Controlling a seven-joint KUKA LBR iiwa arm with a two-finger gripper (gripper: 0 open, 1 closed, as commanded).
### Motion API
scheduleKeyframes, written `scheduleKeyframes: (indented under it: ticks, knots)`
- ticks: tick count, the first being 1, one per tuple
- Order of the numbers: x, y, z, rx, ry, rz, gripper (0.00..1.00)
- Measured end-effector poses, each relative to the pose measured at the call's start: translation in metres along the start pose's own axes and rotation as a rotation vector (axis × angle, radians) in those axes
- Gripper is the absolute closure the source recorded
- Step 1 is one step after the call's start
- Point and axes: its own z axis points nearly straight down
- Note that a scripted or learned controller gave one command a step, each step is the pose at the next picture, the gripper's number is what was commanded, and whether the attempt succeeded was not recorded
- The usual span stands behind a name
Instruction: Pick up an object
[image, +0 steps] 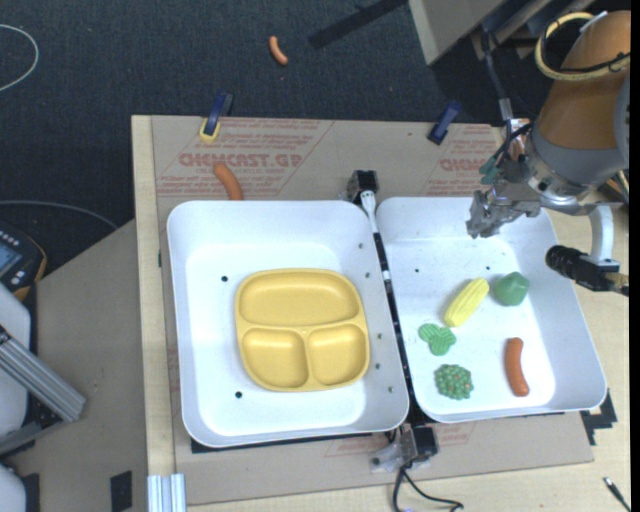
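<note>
While my pincer (487, 222) hangs above the far edge of the right bin (570, 392), gripping nothing, I cannot tell whether its fingers are apart. Nearest lies the yellow corn (466, 302), mid-bin, touching no neighbour. I judge I should drop straight over it, straddling its narrow width, clear of the green pepper (511, 288).

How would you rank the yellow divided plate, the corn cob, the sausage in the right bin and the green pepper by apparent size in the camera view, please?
1. Yellow divided plate, by far the largest.
2. Corn cob.
3. Sausage, close to the corn, a little slimmer.
4. Green pepper, smallest.
</note>
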Motion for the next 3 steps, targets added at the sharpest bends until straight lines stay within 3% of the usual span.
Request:
scheduleKeyframes:
  ticks: [2,3]
  knots:
    - [0.094,-0.015,0.001,0.003,0.0,0.0,1.0]
    - [0.098,-0.03,0.019,0.005,-0.002,0.006,1.0]
